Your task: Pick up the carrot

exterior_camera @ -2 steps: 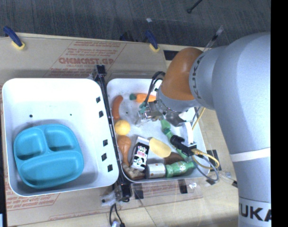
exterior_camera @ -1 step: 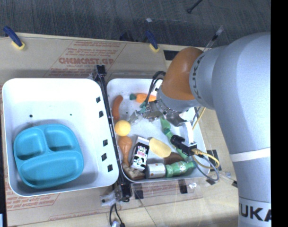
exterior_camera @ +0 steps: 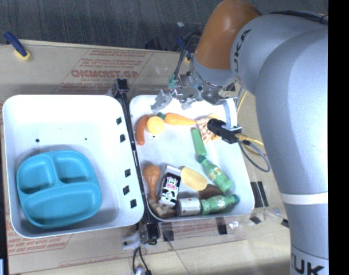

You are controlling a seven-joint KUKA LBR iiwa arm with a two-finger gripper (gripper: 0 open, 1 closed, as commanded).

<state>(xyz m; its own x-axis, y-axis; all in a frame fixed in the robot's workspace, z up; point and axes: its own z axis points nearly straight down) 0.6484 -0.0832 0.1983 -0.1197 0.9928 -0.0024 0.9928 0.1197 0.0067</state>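
- I am looking at the left bin [exterior_camera: 14,110] first. A blue plate [exterior_camera: 58,187] with sections is sitting in it, far from my job.
- I am moving on to the right bin [exterior_camera: 240,165]. It is holding lots of toy food all crowded together.
- An orange-red thing [exterior_camera: 140,129] is leaning by the left wall, and a yellow lemon [exterior_camera: 155,125] is touching it.
- The carrot [exterior_camera: 180,119] is lying flat near the top of the right bin, just beside the lemon, with its thin end pointing right.
- The gripper [exterior_camera: 175,98] is hanging just above the carrot, a bit to its left. Its fingers [exterior_camera: 161,101] are looking spread apart, and nothing is sitting between them.
- A green bottle [exterior_camera: 198,144] is lying below the carrot, and more bottles [exterior_camera: 220,202] are piling up at the bottom.
- I am worrying about the lemon. It is sitting so close that a finger could be bumping it and pushing the carrot away.
- I am also worrying that the carrot is round and smooth, so it could be rolling or slipping out when the fingers squeeze.
- The top wall is near, so the gripper could be hitting it.
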